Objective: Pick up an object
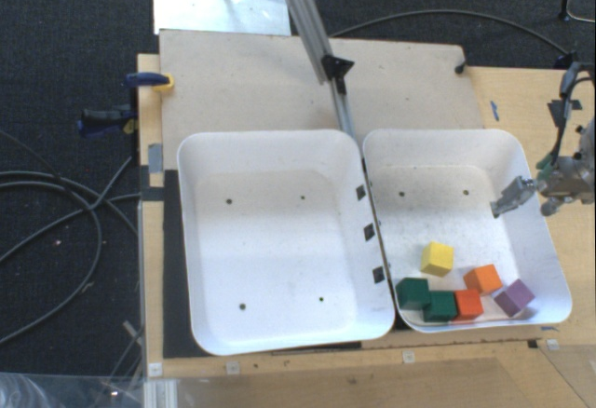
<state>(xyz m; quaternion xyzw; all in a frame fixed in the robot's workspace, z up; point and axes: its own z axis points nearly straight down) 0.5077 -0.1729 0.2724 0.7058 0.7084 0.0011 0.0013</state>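
Several small blocks lie in the near part of the right bin (447,159): a yellow cube (437,258), an orange block (481,279), a purple block (513,297), a red-orange block (467,304) and two dark green blocks (413,292) (440,306). My gripper (527,203) hangs over the right bin's right rim, up and to the right of the blocks. Its two grey fingers (508,197) stand apart with white bin floor showing between them. Nothing is held.
The left bin (270,150) sits beside the right one, their rims touching along a line of black clips (369,232). A slanted metal pole (307,20) crosses the board behind the bins. Blue and yellow clamps (149,80) grip the bench's left edge.
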